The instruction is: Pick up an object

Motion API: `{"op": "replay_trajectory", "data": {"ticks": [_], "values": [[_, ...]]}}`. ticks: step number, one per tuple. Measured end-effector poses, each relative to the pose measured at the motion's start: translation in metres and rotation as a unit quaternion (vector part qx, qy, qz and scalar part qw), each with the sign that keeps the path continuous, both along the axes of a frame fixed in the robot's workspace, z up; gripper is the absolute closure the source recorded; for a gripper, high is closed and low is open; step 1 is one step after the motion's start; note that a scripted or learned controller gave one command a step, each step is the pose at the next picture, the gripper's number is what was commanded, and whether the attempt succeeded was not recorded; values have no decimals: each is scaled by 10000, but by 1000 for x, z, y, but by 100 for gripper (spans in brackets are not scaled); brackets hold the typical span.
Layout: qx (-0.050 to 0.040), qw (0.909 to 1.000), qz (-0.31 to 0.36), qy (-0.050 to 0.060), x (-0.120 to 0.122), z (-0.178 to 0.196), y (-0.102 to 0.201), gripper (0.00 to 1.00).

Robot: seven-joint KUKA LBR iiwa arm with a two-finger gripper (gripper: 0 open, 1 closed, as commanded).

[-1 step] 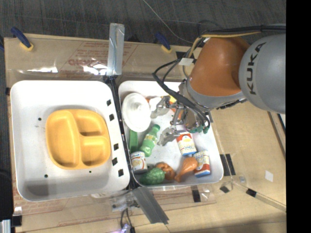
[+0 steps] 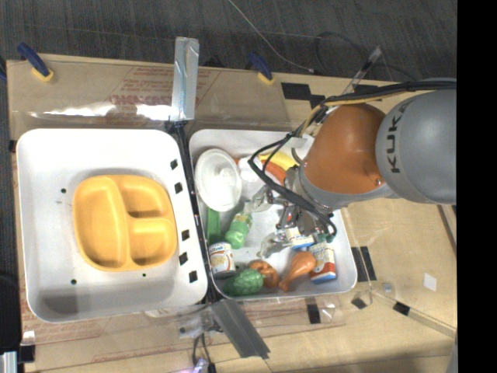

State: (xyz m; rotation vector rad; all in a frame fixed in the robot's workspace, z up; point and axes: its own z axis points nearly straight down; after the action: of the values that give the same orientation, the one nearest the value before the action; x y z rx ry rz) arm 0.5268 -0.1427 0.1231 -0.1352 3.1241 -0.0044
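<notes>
- Camera view: gripper [image 2: 291, 228] is low in the right bin [image 2: 342, 274], among the toys; whether it is spread or pinching, I cannot tell.
- Beside it lie a drumstick [image 2: 299, 266] and a small carton [image 2: 324, 260], likely targets.
- Left bin [image 2: 31, 177] holds a yellow tray [image 2: 124, 222].

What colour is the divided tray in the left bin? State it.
Yellow: the tray shows plainly in the camera view.

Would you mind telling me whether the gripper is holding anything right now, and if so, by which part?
It cannot be told. The gripper is low in the right bin among the toy food, but its tips are too cluttered to show anything between them.
</notes>
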Motion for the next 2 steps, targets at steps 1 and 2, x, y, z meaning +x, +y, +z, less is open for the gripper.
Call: {"op": "replay_trajectory", "data": {"ticks": [1,2], "values": [[25,9983,-570,107,-6,-35,21,0],[27,9985,-536,119,-4,-27,22,100]]}}
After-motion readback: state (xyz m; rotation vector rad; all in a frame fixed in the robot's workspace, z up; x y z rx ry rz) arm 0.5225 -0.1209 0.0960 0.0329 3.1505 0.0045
